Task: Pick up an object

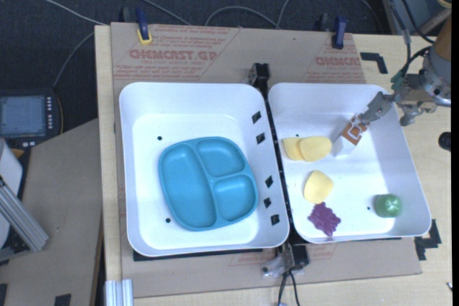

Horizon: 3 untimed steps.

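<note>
Bench: two white bins side by side.
Right bin (pixel 401 147): yellow pieces (pixel 308 148), purple item (pixel 324 218), green ball (pixel 388 206).
Gripper (pixel 353 132): far side, just right of yellow pieces; grip state unclear.
Left bin (pixel 136 154): blue tray (pixel 206 183).

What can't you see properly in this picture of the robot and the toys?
- The gripper: too small and blurry in the camera view to tell how its fingers stand, or whether it touches the small orange and white thing at its tip.
- That orange and white thing: too small to name.
- The arm: cut off by the right edge.
- The purple toy: too blurred to tell what it is.
</note>
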{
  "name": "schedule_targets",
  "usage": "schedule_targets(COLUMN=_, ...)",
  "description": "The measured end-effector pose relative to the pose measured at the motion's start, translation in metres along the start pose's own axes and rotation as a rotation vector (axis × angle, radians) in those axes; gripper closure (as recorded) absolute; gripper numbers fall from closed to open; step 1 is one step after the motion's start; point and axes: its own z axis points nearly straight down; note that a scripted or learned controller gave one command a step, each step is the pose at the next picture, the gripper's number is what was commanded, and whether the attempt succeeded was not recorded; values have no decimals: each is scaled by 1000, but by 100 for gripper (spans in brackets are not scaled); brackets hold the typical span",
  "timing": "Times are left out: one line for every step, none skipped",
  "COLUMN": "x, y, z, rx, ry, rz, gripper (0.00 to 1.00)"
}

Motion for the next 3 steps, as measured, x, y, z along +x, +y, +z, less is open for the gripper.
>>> schedule_targets(x=0, y=3, z=-6, rx=-12, ry=-3, rz=-3, gripper=0)
schedule_targets(x=3, y=8, z=37, rx=-7, ry=-2, rz=-4, gripper=0)
schedule_targets(x=6, y=9, z=101, rx=-5, ry=-1, rz=-3, gripper=0)
